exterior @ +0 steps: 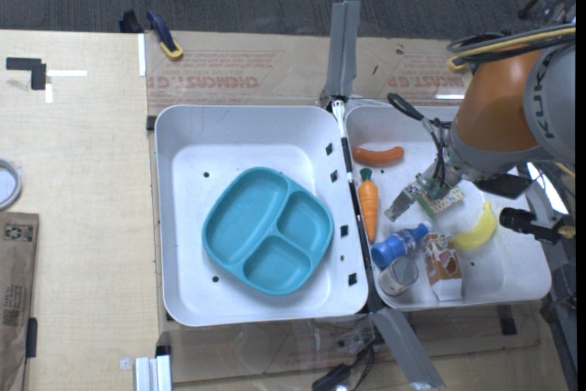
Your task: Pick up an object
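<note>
My claw [417, 195] hangs in the right bin [513, 293], just beside the carrot [368, 206]; how far open it is, I cannot tell. I should center over the carrot, then descend slowly

The left bin [174, 224] offers wide access from above: a blue divided plate [267, 231] lies at its middle, leaving bare white floor along the far wall and in the near-left corner. The right bin [513, 288] is crowded. A carrot [368, 206] lies along its left wall, a sausage [379, 156] towards the far side, a blue bottle [399, 244] and a small carton [443, 263] near the front, a banana [477, 230] to the right. The arm [499, 105] overhangs the far-right part, its gripper [423, 193] low among these things. Open floor remains in the near-right corner
</note>
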Robot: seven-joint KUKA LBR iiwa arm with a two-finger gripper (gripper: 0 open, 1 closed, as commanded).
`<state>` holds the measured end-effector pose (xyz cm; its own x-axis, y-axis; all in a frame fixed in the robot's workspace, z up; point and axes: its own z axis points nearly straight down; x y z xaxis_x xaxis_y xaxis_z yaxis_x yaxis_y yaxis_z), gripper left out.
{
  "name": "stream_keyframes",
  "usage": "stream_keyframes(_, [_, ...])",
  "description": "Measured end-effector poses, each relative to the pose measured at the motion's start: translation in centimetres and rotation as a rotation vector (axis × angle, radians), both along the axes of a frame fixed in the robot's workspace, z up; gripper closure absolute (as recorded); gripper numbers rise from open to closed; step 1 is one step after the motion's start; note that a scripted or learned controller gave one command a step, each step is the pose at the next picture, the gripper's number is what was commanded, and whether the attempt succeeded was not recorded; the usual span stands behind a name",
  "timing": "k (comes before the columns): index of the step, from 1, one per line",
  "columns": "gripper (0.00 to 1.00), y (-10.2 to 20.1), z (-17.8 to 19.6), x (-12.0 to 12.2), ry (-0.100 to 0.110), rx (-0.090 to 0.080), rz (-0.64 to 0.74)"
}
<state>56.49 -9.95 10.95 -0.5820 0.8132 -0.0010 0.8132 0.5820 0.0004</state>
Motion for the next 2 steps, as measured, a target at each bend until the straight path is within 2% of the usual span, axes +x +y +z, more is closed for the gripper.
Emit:
stream_keyframes(1, [0.0,-0.9,-1.7,8.4,-0.002,-0.001,0.072])
stream_keyframes(2, [1.0,-0.9,-0.6,8.5,-0.007,-0.002,0.073])
